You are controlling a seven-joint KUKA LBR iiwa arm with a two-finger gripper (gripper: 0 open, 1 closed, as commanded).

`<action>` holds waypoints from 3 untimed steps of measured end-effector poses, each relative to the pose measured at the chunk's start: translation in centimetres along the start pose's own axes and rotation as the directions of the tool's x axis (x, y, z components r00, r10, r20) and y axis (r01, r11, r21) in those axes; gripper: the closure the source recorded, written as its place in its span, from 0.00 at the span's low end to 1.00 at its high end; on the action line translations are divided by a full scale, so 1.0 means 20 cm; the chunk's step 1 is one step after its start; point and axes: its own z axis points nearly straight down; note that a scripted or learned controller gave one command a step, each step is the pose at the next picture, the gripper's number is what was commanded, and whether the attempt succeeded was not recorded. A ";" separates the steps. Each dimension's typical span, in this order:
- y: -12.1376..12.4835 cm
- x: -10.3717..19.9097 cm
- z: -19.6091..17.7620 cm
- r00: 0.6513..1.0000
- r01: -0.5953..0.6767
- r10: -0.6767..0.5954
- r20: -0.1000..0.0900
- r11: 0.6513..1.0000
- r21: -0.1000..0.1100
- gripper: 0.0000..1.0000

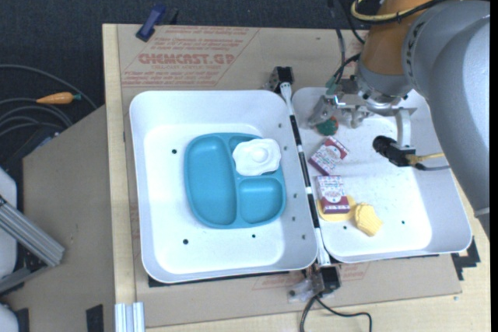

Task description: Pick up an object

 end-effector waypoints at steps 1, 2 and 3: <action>0.00 0.00 -0.05 1.000 0.001 -0.001 0.001 1.000 -0.003 1.00; 0.01 0.23 -0.51 1.000 0.002 -0.002 0.000 1.000 -0.009 1.00; -0.20 0.48 -0.77 1.000 0.002 -0.002 -0.001 1.000 -0.003 1.00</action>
